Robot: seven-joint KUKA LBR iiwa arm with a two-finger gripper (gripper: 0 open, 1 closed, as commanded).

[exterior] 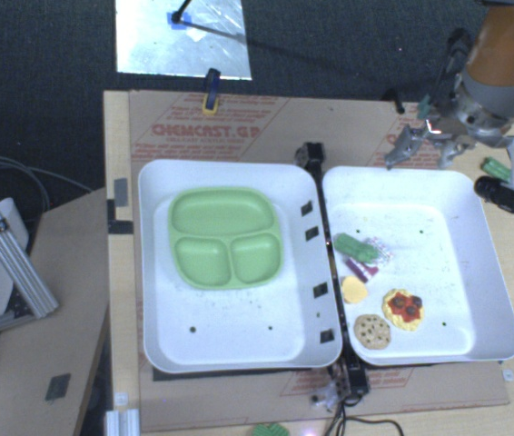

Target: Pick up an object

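Right bin [475,243]: green pkg [355,247] long axis slants upper-left to lower-right

Right bin [475,243], left half: green packet [354,245] over purple piece [362,269]; yellow disc [354,290] below; pizza-like toy [403,309] right; chocolate-chip cookie [372,331] nearest front rim. All lie flat.

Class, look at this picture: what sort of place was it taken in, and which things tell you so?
Most likely a robotics lab bench set up for grasping trials. Clues: the grey and orange robot arm, two white bins side by side, and toy food such as a cookie beside a green divided plate.
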